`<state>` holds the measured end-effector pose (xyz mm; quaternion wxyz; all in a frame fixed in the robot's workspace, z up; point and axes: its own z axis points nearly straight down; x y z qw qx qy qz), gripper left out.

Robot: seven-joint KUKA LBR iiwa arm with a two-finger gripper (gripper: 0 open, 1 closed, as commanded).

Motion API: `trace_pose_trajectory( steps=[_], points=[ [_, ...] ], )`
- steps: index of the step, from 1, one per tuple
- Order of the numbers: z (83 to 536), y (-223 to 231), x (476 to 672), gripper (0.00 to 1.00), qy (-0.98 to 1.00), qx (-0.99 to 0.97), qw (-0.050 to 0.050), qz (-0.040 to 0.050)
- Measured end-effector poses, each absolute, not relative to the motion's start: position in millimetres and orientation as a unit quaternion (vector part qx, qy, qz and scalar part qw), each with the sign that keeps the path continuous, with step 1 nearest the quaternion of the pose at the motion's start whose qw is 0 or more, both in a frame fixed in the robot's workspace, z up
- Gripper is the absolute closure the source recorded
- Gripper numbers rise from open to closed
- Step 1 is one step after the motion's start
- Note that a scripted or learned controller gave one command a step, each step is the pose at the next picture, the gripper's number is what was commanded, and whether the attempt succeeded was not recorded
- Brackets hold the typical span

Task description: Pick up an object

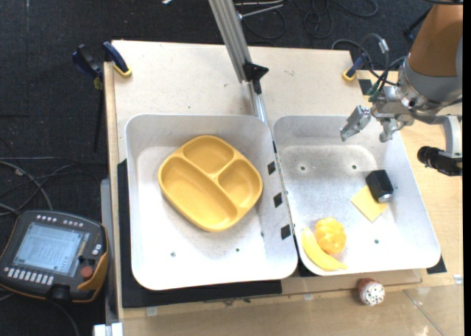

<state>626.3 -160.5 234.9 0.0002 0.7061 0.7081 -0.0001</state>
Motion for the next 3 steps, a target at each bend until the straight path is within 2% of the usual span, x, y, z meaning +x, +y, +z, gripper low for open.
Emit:
trace_pose_trajectory(
  steps=[1, 3],
  points=[
    [234.9, -160.4, 626.3, 0.00, 0.708, 0.706, 0.000, -0.0002],
    [113.5, -165.7, 633.0, 0.00, 0.707, 0.707, -0.002, -0.0019]
  ],
)
